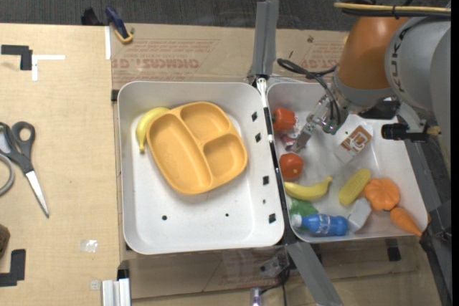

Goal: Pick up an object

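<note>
The right bin (pixel 412 161) holds several toy foods. Among them are a red tomato (pixel 290 166), a red piece (pixel 284 118), a yellow banana (pixel 308 189), a corn cob (pixel 354 186), an orange pumpkin (pixel 381 193), a carrot (pixel 405 221), a blue bottle (pixel 323 225) and a white packet with a brown mark (pixel 355 142). My gripper (pixel 310 132) hangs low over the bin's upper left part. It sits between the red piece and the white packet, with its tip just above the tomato. I see nothing held in it.
The left bin (pixel 136 211) carries a yellow divided plate (pixel 197 147) with a second banana (pixel 147 125) tucked at its left rim. A green piece (pixel 301 210) lies beside the blue bottle. Scissors (pixel 25 161) lie on the bench at far left.
</note>
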Motion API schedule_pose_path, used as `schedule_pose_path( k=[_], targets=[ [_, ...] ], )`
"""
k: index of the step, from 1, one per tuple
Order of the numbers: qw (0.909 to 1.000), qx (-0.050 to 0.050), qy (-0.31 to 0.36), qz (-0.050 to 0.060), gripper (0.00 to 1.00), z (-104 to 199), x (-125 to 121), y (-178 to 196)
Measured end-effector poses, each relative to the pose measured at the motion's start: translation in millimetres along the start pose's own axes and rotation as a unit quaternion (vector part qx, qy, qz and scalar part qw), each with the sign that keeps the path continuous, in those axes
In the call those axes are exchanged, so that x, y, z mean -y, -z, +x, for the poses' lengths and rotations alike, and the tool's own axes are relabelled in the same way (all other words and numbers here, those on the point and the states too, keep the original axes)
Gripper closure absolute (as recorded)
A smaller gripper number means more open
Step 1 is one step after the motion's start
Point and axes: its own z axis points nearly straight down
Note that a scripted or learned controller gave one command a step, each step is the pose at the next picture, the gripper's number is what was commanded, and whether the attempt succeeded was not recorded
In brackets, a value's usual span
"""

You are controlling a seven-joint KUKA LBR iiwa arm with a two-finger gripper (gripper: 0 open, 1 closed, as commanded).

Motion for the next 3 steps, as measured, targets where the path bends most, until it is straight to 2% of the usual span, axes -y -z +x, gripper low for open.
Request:
schedule_pose_path(
  k=[1, 2, 3],
  targets=[
    [0.9992, -0.001, 0.040, 0.001, 0.00, 29, 51, 0],
    [0.9990, -0.001, 0.045, 0.001, 0.00, 64, 62, 0],
    [0.9990, 0.000, 0.044, 0.000, 1.00, 63, 61, 9]
  ],
)
